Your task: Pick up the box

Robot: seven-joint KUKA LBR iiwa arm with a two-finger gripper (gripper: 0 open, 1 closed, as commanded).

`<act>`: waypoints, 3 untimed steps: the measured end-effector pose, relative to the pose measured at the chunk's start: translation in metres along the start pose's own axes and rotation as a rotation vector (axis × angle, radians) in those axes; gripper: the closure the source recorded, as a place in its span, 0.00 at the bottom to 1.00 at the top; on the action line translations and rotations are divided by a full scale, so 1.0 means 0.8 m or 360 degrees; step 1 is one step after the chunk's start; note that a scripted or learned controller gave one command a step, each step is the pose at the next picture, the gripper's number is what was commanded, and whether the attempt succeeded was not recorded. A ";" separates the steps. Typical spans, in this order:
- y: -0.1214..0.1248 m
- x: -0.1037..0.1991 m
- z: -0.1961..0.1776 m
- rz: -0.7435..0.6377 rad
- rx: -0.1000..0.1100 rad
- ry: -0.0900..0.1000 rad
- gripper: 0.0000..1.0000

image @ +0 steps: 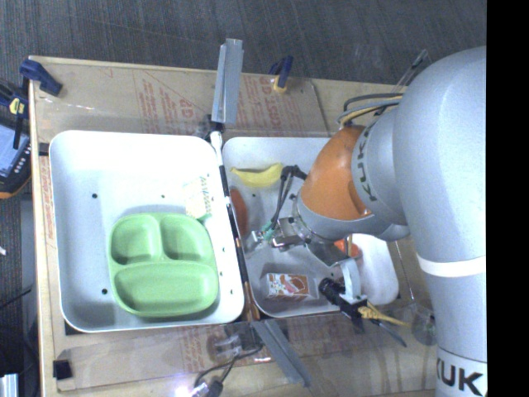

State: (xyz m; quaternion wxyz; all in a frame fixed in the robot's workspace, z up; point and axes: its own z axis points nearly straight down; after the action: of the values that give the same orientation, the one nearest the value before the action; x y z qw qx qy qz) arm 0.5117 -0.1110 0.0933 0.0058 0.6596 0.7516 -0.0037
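The box (287, 285) is a small brown-red carton lying flat in the right bin (248, 151), close to its near wall. My gripper (271, 236) hangs over the middle-left of that bin, just beyond the box and apart from it. Nothing shows in its grasp. The grey arm with its orange band (335, 184) covers the bin's right half.
A yellow banana (258, 174) lies at the right bin's far end, and a reddish-brown item (239, 209) lies along its left wall. A white object (378, 275) and a red-orange piece (354, 246) sit under the arm. The left bin (74, 222) holds a green divided tray (164, 265) and a small white packet (198, 197).
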 end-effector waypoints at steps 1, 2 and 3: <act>0.016 -0.130 -0.068 0.0127 0.0006 0.0023 0.00; 0.090 -0.137 -0.059 -0.0035 0.0005 0.0023 0.00; 0.136 -0.106 -0.111 -0.0137 0.0002 0.0024 0.00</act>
State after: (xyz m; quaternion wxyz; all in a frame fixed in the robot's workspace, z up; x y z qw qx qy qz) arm 0.6301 -0.1799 0.1836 -0.0003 0.6267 0.7792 0.0004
